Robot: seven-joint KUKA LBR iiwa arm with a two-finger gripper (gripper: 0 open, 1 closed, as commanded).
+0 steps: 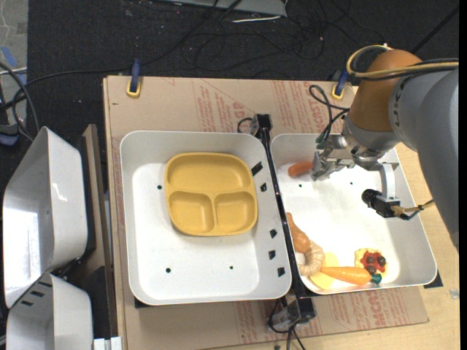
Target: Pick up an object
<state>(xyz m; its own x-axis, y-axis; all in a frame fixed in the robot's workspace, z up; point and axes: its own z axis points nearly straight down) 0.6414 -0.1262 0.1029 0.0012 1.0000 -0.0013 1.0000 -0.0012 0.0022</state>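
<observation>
The arm is a thick, rounded body of smooth light grey that reaches as far as the right bin. Above the wrist sits a glossy orange band, domed and broad, with a bright highlight on its top. A thin yellowish cable loops over that band, and a dark cable curls beside it. Below the band the wrist narrows to a darker grey metal gripper of small angular parts. A white bracket hangs from the wrist and carries a small black cylindrical part with a thin wire trailing from it.
</observation>
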